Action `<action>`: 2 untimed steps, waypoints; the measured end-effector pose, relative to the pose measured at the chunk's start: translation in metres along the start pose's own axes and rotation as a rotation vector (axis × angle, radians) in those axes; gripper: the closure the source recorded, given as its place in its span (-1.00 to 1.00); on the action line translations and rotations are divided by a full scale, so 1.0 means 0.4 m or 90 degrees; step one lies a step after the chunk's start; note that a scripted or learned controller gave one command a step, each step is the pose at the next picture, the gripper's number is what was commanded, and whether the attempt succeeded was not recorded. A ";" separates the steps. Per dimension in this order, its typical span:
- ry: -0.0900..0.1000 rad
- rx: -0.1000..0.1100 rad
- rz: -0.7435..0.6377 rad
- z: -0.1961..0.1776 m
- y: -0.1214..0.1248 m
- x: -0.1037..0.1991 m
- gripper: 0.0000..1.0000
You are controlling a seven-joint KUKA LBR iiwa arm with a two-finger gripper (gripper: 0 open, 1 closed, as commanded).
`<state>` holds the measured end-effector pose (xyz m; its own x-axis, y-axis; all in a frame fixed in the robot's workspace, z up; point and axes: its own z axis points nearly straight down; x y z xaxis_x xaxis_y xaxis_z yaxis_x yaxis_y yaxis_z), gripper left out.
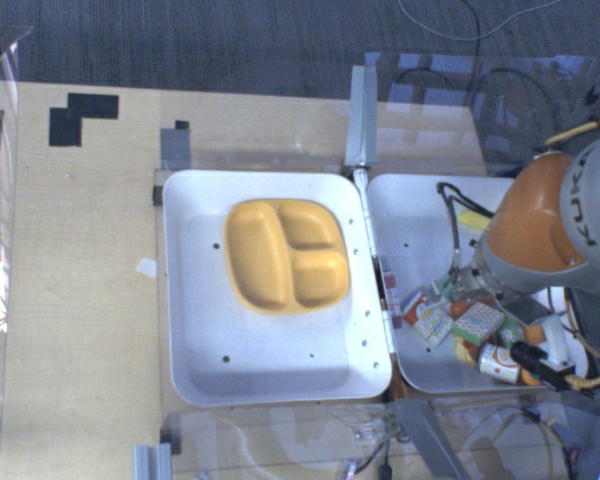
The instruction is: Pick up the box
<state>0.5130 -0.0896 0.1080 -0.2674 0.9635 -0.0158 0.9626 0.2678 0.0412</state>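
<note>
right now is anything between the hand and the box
The arm's orange band covers the hand from above. The box is hard to single out in the pile of small packages in the right bin, so I cannot tell.

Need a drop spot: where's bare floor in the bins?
Left bin: bare strip around the yellow tray, widest along the near edge. Right bin: bare at the far-left corner; the near half is crowded with the small packages under the arm.

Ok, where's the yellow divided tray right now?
The yellow divided tray lies in the left bin, toward its upper middle, across the divider from the arm over the right bin.
</note>
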 end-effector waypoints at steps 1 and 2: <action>0.000 0.000 0.000 0.000 0.000 -0.001 -1.00; 0.006 0.023 0.082 0.046 0.288 -0.118 -1.00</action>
<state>0.6375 -0.1044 0.0950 -0.1420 0.9899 -0.0026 0.9898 0.1420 0.0061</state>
